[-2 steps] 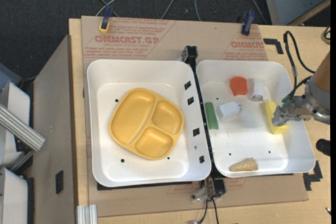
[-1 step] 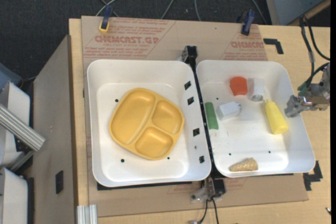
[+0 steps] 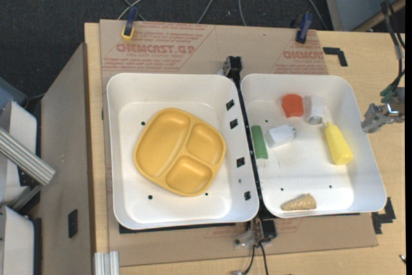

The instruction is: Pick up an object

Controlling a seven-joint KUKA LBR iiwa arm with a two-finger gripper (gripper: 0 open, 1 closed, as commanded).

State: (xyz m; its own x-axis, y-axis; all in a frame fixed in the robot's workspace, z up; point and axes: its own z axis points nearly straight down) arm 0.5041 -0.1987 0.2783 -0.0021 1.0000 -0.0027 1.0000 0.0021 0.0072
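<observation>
Two bins on desk. End effector (image 3: 380, 116) sits just outside right bin (image 3: 360, 138) rim, grip state unclear. Yellow bottle (image 3: 337, 144) lies nearby, inside, apart.

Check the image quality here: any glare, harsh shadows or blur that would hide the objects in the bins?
Camera view: even, soft lighting with faint shadows; the yellow tray and yellow bottle read clearly; the white bins' walls look bright, so the small white object has weak contrast; the gripper at the right edge is slightly soft.
</observation>
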